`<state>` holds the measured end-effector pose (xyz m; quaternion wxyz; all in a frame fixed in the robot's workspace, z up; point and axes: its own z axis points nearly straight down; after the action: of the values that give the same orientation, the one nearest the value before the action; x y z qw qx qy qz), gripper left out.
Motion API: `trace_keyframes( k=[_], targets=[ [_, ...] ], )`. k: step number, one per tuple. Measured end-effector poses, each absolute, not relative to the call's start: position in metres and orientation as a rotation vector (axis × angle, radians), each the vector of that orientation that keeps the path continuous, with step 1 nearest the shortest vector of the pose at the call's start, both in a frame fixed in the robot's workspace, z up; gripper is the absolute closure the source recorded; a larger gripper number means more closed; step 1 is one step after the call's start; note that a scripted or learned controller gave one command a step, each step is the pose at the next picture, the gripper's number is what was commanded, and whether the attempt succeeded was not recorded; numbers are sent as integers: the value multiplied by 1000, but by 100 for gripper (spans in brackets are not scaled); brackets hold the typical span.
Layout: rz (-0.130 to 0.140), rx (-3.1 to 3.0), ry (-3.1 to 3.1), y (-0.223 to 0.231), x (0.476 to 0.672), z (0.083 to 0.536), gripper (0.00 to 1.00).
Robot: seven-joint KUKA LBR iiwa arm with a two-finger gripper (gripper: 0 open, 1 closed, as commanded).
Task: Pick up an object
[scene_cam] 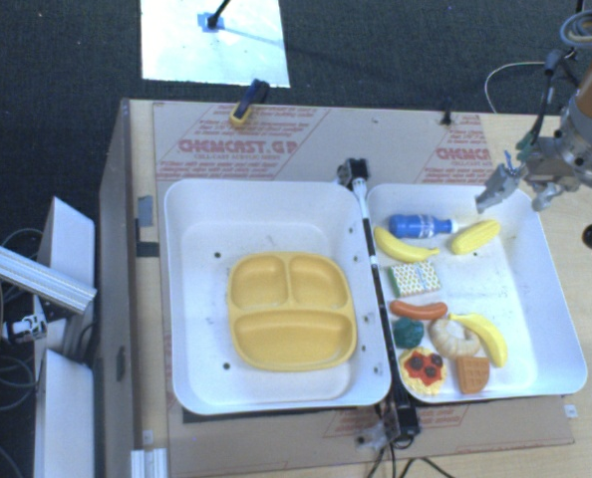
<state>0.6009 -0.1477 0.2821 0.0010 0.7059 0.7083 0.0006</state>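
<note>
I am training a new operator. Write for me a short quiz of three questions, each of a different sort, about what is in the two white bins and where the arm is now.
1. True or false: the yellow plastic divided plate lies in the right white bin.
2. Which toy lies closest to the blue plastic bottle? A) brown waffle B) small yellow banana C) red sausage
3. Fill in: the two-finger hand hovers near the right bin's ____ corner.

Key
1. False: it lies in the left white bin.
2. B; the brown waffle and red sausage lie nearer the camera.
3. Far right.
</note>
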Motion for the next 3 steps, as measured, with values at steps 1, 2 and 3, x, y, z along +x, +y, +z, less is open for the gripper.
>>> trace_keyframes(
  k=[1, 2, 3],
  targets=[
    [0, 2217, 2227, -113, 596, 168, 0],
    [-1, 2219, 2222, -162, 632, 112, 0],
    [4, 2215, 2221, -162, 634, 124, 100]
  ],
)
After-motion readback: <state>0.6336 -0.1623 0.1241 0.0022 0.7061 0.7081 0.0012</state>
